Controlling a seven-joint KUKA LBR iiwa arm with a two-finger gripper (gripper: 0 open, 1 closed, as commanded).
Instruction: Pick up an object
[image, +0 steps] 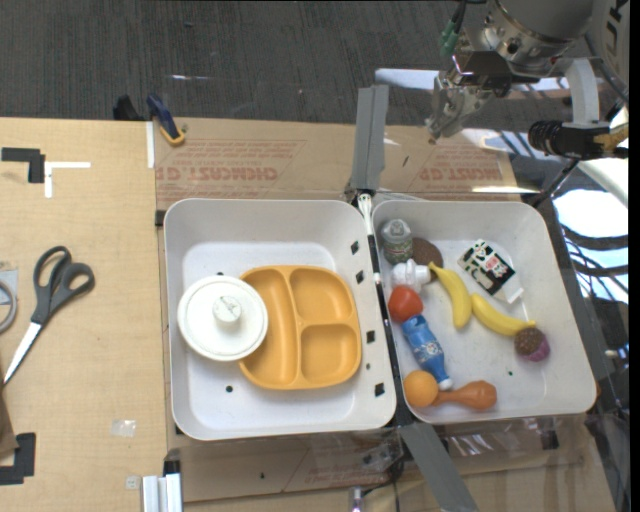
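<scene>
My gripper (447, 112) hangs high above the back edge of the right bin (560, 300), over the cardboard, with nothing seen in it. Several small objects lie in that bin: a grey bottle (397, 238), a red piece (405, 302), a blue bottle (426, 348), an orange ball (420, 388), a tan drumstick shape (472, 395), two bananas (455, 295) (500, 316), a purple fruit (532, 345) and a black-and-white box (487, 267). The left bin (180, 400) holds a yellow divided plate (305, 330) and a round white lid (223, 315).
Scissors (50, 288) lie on the wooden bench to the left. A blue-and-yellow clip (166, 120) sits at the cardboard's back left corner. A grey divider post (368, 140) rises between the bins. Cables and arm parts crowd the right side.
</scene>
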